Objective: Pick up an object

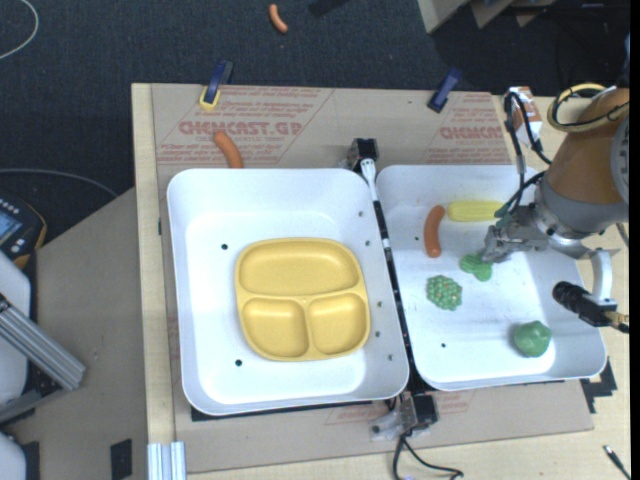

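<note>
The hand [497,246] hangs over the right bin [570,363]; the small green piece [476,265] lies just at its seven o'clock. Whether it is apart or together, I cannot tell.

The grey arm reaches in from the right, its orange band showing above the wrist. The wrist angles down and leftward, carrying the claw [497,249] low, with its tip pointed toward the left.

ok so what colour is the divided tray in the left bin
Yellow. The divided tray shows plainly in the camera view, lying in the left white bin.
</note>
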You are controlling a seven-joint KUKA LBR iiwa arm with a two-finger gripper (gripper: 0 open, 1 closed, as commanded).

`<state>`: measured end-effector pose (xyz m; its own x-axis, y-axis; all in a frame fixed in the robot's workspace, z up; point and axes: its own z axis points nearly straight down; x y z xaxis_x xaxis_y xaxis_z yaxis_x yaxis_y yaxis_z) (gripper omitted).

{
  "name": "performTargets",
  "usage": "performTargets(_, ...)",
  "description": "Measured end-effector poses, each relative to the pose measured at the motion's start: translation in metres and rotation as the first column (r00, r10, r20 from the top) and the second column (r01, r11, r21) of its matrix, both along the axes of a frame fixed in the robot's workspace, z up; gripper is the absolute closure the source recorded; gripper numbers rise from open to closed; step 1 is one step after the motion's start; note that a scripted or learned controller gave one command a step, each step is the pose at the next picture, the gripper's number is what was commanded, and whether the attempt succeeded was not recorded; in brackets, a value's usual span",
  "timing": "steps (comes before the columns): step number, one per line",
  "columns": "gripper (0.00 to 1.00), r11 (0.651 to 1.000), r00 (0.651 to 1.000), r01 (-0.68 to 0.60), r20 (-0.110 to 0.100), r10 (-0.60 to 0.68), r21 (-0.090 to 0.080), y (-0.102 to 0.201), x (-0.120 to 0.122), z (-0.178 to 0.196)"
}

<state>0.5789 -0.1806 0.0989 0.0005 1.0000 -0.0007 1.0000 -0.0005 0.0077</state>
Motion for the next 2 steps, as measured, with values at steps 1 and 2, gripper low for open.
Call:
performTargets(1, 1.0, 1.0, 1.0, 0.0, -0.002, 0.0, -0.002, -0.002, -0.002, 0.044)
performTargets(2, 1.0, 1.0, 1.0, 0.0, -0.002, 0.0, -0.003, -0.01, -0.006, 0.093)
